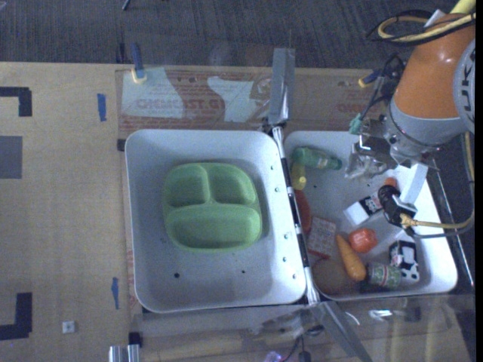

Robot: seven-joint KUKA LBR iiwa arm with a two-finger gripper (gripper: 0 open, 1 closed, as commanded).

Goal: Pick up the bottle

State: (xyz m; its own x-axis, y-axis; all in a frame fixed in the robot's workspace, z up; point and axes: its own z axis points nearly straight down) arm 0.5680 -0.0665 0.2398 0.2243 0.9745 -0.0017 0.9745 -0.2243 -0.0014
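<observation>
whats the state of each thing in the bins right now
green bottle: lying on its side, top of right bin
gripper: above right bin, beside the bottle, holding nothing visible
green divided plate: flat in left bin, nothing on it
carrot: lying flat, right bin
can: on its side, right bin

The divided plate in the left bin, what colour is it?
Green, seen in the camera view: the divided plate.

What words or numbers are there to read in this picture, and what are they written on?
Flattened cardboard behind the bins: large faded letters, too blurred to read.
Arm: dark letters at the picture's edge, cut off, unreadable.
Small can: label too small to read.
Black-and-white packet: print too small to read.
Flat card: unreadable.
</observation>
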